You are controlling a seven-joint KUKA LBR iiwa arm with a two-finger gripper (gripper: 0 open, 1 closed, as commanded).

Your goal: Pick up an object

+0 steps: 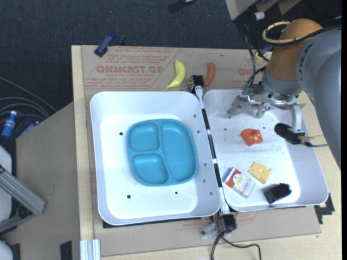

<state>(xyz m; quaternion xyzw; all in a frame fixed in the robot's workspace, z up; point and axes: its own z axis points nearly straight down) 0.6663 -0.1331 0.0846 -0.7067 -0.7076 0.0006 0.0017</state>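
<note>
My gripper [246, 111] hangs over the far end of the right bin [303, 169], its grey fingers spread open with nothing between them. A small red object [251, 136] lies on the bin floor just in front of the gripper, apart from it. Nearer the front lie a yellow cheese-like wedge [259, 172], a small white, red and blue packet [239, 181] and a black block [277, 192].
The left bin [108, 167] holds a blue divided plate [161, 150]. A yellow banana [177, 75] and an orange sausage-shaped toy [209, 73] lie on the bench behind the bins. A blue item [105, 44] sits at the bench's far left corner.
</note>
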